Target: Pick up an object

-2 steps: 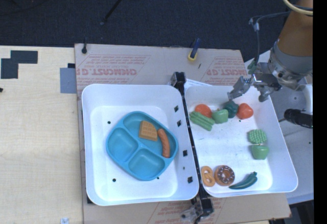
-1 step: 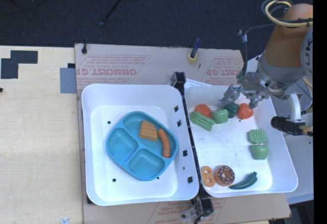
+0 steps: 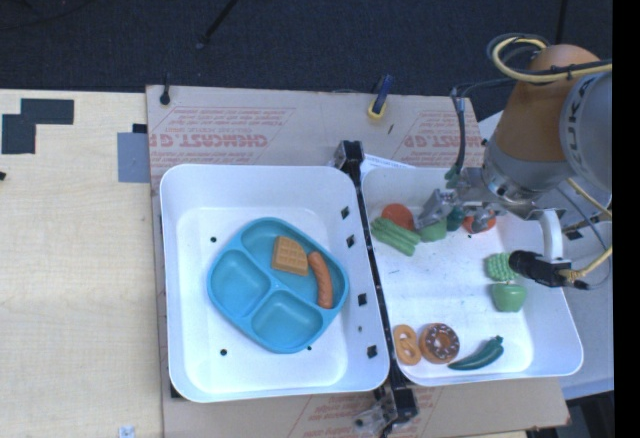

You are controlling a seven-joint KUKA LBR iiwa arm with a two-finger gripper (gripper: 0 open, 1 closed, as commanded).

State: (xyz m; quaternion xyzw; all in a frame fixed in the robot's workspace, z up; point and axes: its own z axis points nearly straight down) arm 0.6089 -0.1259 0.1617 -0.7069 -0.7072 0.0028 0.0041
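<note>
- The gripper [image 3: 447, 209] is low in the right bin [image 3: 560, 351], near its far-left part; the grey arm [image 3: 545, 126] reaches in from the right.
- Whether the jaws are apart or together cannot be told; the fingertips blur into small green and red things beneath them.
- Just left of the gripper lie a red toy [image 3: 397, 215] and a green ridged one [image 3: 394, 236], touching each other.
- Right of the gripper and nearer the camera sit a green corn-like piece [image 3: 499, 266] and a green pepper [image 3: 509, 297].
- Well nearer than the gripper, by the bin's front wall: a pretzel [image 3: 405, 344], a donut [image 3: 439, 341] and a dark green chili [image 3: 477, 354].
- Left of the gripper, in the left bin [image 3: 185, 346], a blue tray [image 3: 235, 291] holds a waffle [image 3: 290, 255] and a sausage [image 3: 322, 278].
</note>
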